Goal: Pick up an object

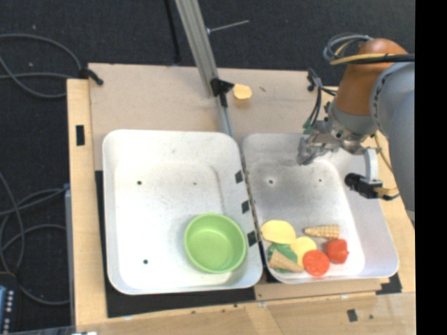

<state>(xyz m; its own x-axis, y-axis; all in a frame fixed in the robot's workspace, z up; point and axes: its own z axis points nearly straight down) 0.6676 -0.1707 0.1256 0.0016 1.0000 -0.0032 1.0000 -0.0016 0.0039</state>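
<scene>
My gripper (307, 153) hangs over the far part of the right bin (363, 208), with nothing visible between its fingers. Toy foods lie clustered at the bin's near edge: a yellow flat piece (278, 230), a smaller yellow round piece (304, 246), a waffle cone (322, 232), a second cone (284, 260) on a green piece, and two red tomato-like pieces (316, 263) (337, 250). The gripper is well away from this cluster, toward the far side.
A green bowl (214, 242) sits in the left bin (140, 159) near its front right corner. A small yellow piece (242, 92) lies on the bench behind the bins. A slanted metal post (199, 37) rises between the bins.
</scene>
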